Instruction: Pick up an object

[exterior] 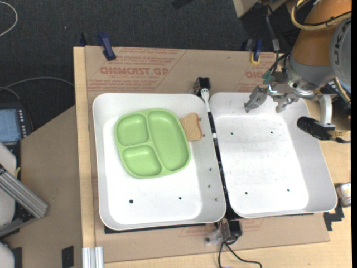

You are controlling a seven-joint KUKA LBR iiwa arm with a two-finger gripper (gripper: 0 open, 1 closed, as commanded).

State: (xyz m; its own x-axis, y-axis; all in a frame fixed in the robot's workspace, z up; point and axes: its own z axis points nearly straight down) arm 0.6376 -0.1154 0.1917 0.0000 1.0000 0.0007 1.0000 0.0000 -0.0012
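over on the left of the frame, the left bin (106,149) holds a green divided plate (152,143) with three compartments, lying flat in the bin's upper half. just right of the plate, touching its upper right edge, lies a small tan object (192,127) that looks like a slice of toast or a cracker, close to the bin's right wall. a black strip with a white stick-like part (207,113) runs down the seam between the two bins, near the centre of the frame. the right bin (268,166) sits just beside the left one, its white floor speckled with a few small dark dots. at the upper right, the grey arm with its orange band (326,21) reaches in, and the gripper (270,99) hangs over the top edge of the right bin. its two fingers (255,101) are spread well apart, with nothing between them. the tan object is well apart from the gripper, across the seam in the other bin.
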